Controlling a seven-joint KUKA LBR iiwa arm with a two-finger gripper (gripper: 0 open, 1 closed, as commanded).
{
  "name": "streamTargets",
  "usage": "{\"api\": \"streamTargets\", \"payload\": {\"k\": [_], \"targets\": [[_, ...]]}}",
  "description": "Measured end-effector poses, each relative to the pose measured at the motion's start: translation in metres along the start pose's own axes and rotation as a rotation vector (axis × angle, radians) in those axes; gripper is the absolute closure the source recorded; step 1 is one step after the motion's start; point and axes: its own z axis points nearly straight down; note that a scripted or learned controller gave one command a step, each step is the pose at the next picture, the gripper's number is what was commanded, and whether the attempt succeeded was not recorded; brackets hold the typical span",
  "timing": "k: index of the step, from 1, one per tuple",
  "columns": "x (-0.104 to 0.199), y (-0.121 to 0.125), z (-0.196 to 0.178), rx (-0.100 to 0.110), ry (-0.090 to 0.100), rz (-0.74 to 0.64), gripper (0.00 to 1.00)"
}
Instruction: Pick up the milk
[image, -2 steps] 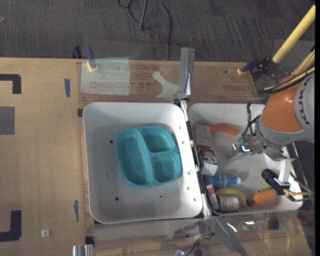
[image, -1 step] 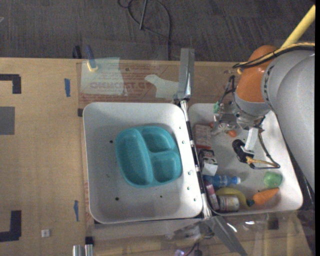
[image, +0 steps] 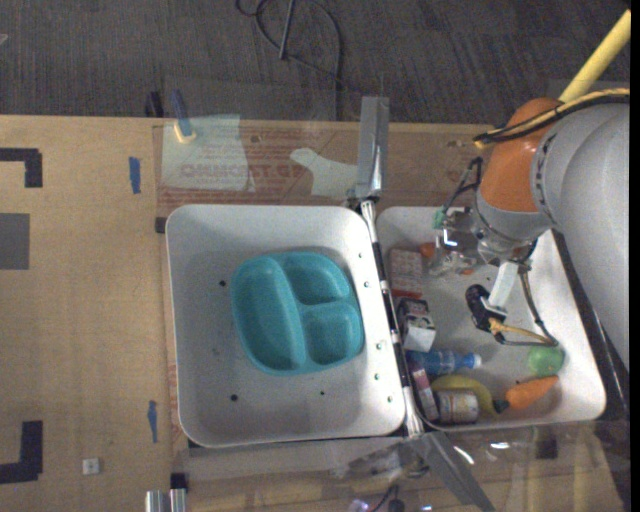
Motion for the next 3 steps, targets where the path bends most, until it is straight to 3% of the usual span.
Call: {"api": "streamTargets", "payload": {"k": [1, 2, 3], "targets": [[-0.028, -0.008, 0.0, 0.0, -0.001, -0.05, 1.0], [-0.008, 0.034, -0.215, 0.003, -0.002, -0.238, 1.0], [-0.007, 0.034, -0.215, 0.004, -0.002, -0.24, 0.0]]}}
